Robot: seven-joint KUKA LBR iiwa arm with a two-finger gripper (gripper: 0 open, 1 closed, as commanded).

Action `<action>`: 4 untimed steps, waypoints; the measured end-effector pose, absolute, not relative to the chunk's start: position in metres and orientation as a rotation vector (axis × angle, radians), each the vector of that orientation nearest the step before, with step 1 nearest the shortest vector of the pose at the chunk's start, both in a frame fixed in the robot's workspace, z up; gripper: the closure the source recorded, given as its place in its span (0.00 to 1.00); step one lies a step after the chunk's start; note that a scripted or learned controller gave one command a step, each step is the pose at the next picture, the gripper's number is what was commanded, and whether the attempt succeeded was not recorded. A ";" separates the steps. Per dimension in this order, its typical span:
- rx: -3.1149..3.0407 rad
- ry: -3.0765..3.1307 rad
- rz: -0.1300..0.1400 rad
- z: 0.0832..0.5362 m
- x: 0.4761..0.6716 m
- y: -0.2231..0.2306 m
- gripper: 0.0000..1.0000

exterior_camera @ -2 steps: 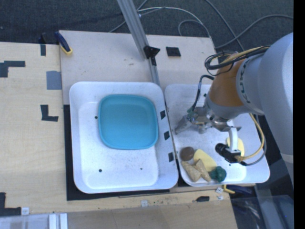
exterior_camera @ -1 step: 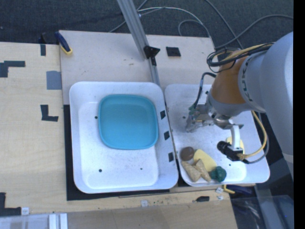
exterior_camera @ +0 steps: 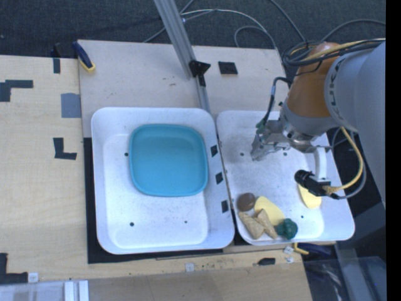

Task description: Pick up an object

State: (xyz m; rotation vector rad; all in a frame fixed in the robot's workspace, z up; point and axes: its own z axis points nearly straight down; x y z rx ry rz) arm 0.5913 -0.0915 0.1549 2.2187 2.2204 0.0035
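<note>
Pincer (exterior_camera: 259, 150) tips blurred over right bin (exterior_camera: 241, 168).

Two shallow white plastic bins side by side on the pale wooden bench (exterior_camera: 37, 168), left bin (exterior_camera: 106, 224) and right bin (exterior_camera: 241, 127) touching along their inner edges; a rounded-square turquoise plate (exterior_camera: 168, 160) lies flat in the left one. A slanted grey metal pole (exterior_camera: 178, 33) runs down to the gap between them. Black tape patches (exterior_camera: 228, 68) dot the board; black cables (exterior_camera: 250, 17) loop behind
</note>
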 end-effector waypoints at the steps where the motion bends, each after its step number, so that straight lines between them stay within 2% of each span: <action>1: 2.219 2.220 0.005 0.216 0.596 -0.089 1.00; 2: 2.219 2.220 0.005 0.269 0.597 -0.088 1.00; 4: 2.218 2.227 -0.001 0.262 0.601 0.009 1.00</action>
